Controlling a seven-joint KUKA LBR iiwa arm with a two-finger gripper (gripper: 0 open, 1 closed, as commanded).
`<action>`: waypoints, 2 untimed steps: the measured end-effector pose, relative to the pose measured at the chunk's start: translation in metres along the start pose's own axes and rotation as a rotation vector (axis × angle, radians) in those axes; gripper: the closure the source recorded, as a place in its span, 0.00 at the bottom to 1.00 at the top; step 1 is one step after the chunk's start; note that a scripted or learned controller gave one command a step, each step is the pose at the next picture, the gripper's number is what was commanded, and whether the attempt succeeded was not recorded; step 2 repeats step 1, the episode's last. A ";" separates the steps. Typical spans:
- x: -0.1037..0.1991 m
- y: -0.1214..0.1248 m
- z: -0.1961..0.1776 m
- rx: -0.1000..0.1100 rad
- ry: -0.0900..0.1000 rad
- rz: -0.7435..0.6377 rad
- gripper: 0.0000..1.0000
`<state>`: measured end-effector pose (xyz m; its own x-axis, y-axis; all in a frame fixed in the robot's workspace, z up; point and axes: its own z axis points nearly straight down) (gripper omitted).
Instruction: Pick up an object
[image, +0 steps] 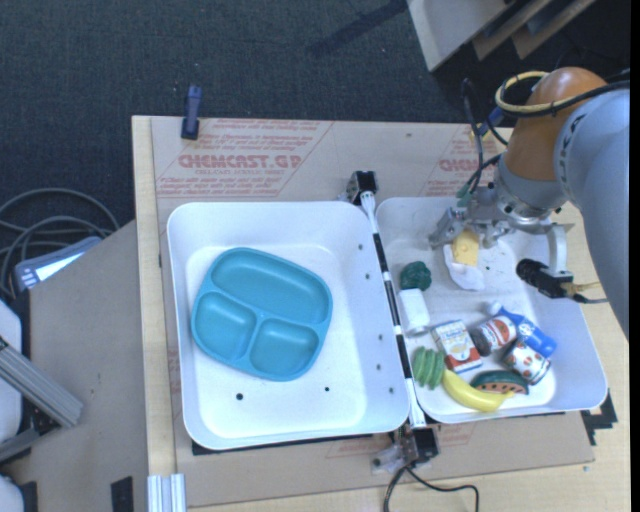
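Bins: we count two. Left bin (190, 300) carries one blue divided plate (262, 312). Right bin's (585, 370) near edge carries one banana (472, 393), long axis running left-right. Gripper (468, 240) at far edge, clamped on yellow-white object (465, 250).

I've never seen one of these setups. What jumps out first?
Probably the blue divided plate lying alone in the left bin. Next, the grey arm with its orange band reaching into the right bin, its gripper low over a yellow and white item, with a banana and other toy food heaped nearby.
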<state>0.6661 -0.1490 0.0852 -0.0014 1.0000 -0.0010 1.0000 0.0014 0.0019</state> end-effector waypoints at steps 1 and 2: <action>0.000 0.001 -0.011 -0.003 -0.002 -0.001 1.00; 0.000 0.001 -0.011 -0.003 -0.002 -0.001 1.00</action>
